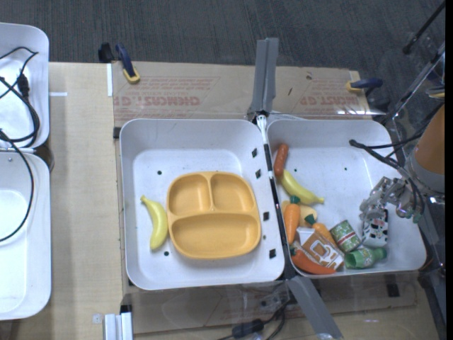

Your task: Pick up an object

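My gripper [376,204] hangs low over the right side of the right bin [333,147], reaching in from the right edge. Just below it lies a small black-and-white carton [376,229]. Left of the carton are a green can [344,235], a green bottle [365,258] and an orange box [318,250]. Further left lie a carrot [291,222], a banana [301,190] and a red-orange sausage-shaped piece [281,159]. I see nothing clearly held in the gripper.
The left bin [141,154] holds a yellow divided plate [212,214] and a second banana [156,222]. A grey divider post [265,76] stands between the bins at the back. Black cables [379,151] run across the right bin's far right corner.
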### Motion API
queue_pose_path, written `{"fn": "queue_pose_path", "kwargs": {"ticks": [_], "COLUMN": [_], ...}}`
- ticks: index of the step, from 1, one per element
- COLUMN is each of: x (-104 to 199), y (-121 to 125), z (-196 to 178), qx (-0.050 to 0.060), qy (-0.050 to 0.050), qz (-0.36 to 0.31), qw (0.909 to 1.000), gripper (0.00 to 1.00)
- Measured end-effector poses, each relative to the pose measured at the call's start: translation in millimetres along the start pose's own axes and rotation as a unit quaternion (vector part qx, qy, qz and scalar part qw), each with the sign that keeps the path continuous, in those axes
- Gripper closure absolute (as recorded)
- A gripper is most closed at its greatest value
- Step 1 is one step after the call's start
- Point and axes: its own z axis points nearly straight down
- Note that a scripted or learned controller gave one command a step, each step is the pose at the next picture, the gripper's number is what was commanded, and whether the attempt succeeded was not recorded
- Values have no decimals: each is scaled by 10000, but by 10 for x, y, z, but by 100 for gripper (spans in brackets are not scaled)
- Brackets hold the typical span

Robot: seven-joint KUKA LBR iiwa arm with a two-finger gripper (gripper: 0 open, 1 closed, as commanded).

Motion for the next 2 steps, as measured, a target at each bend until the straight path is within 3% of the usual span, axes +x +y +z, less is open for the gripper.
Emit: {"fn": "queue_pose_path", "kwargs": {"ticks": [1,2], "x": [-88,68], "y": [149,318], "z": [175,174], "qx": [-1,-3], "qy": [-3,5], "qz": [-153,152], "qw": [9999,9999], "gripper": [0,0]}}
